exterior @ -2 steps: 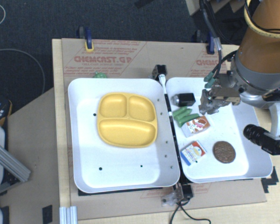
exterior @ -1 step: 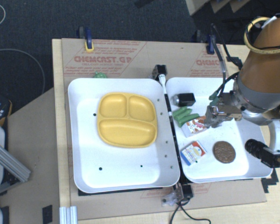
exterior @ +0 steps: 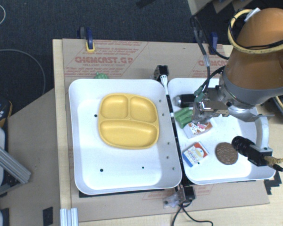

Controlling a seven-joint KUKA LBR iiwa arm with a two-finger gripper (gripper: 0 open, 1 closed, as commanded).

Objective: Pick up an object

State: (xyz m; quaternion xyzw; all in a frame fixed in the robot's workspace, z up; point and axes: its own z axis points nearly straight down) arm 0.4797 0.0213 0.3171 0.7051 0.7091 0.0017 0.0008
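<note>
Surroundings: dark carpet is showing around a bench that is carrying a cardboard sheet (exterior: pixel 108 55), with a blue clamp (exterior: pixel 88 36) sitting at its far left edge.
Left bin: the left bin (exterior: pixel 80 126) is holding a yellow divided plate (exterior: pixel 129 120), which is lying flat toward the far side.
Right bin: the right bin (exterior: pixel 226 174) is holding the loose things. A green item (exterior: pixel 183 117) is lying by the left wall, and a dark cylindrical item (exterior: pixel 182 100) is lying just beyond it. A red-and-white packet (exterior: pixel 198 128) is lying near the middle, a blue-and-orange packet (exterior: pixel 195 153) on the near side, and a brown disc (exterior: pixel 226 153) just to its right.
Arm: the arm is reaching in from the right, with its orange band sitting high over the far right of the right bin.
Gripper: the gripper (exterior: pixel 203 111) is hanging low over the far left part of the right bin, directly above the red-and-white packet and just right of the green item.
Gripper state: I cannot tell whether it is open or closed, as its tip is blurring into the clutter below.
Likely target: judging by position, the red-and-white packet is looking like the thing being gone for, with the green item as the other candidate.
Done: the approach appears to be finished, since the gripper is sitting right over the things.
Left: nothing is showing as lifted. Every item is lying on the bin floor, so the grasp and the raise are both remaining, as far as I can judge.
</note>
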